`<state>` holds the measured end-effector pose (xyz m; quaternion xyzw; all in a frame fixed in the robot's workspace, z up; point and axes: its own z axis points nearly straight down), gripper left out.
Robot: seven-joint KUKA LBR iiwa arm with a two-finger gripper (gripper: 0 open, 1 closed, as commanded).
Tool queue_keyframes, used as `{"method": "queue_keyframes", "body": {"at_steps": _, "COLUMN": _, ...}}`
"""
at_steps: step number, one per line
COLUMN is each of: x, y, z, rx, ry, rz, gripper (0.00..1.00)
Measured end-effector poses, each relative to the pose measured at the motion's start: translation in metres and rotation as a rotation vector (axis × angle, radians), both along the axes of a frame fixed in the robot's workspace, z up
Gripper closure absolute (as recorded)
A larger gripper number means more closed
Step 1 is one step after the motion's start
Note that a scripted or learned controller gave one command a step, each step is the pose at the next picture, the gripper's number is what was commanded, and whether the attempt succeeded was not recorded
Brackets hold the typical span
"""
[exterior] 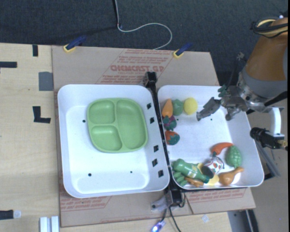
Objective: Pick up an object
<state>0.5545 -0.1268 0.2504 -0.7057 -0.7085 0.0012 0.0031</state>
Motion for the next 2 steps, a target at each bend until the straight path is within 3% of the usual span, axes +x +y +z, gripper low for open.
{"method": "queue_keyframes", "body": {"at_steps": 1, "x": -0.028, "y": 0.0126, "z": 0.17, "rx": -0.006, "ry": -0.024, "rz": -0.001, "gripper": 0.0}}
{"method": "queue_keyframes", "body": {"at_steps": 2, "x": -0.0282, "y": 0.0126, "z": 0.1701, "rx": -0.005, "ry": -0.006, "rz": -0.002, "gripper": 1.0}}
